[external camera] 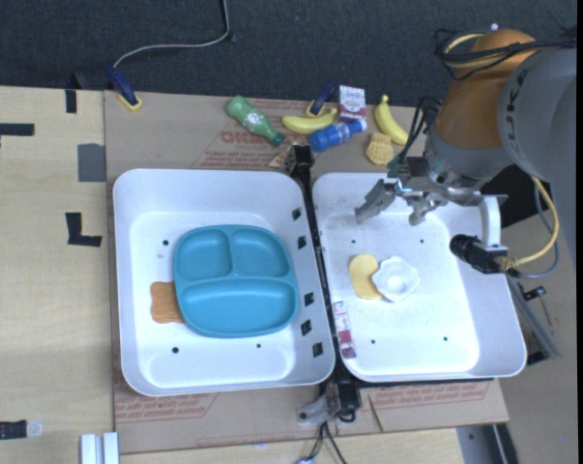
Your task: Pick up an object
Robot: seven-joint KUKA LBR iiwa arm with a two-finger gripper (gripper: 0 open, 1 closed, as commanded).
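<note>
In the right bin (465,351) lie a toy fried egg (395,279) and a yellow chip-like piece (363,275), touching each other near the bin's middle. My gripper (398,206) hangs over the bin's far part, above and apart from the egg. Its two grey fingers (373,204) are spread wide with nothing between them. The left bin (146,356) holds a blue divided plate (236,280) with a tan cracker-like piece (162,303) partly tucked under its left edge.
Behind the bins on cardboard lie a green bottle (252,119), two toy bananas (307,122), a blue bottle (332,136), a small red-and-white carton (352,101) and a yellow piece (379,149). A small red-striped wrapper (342,328) lies at the right bin's left wall.
</note>
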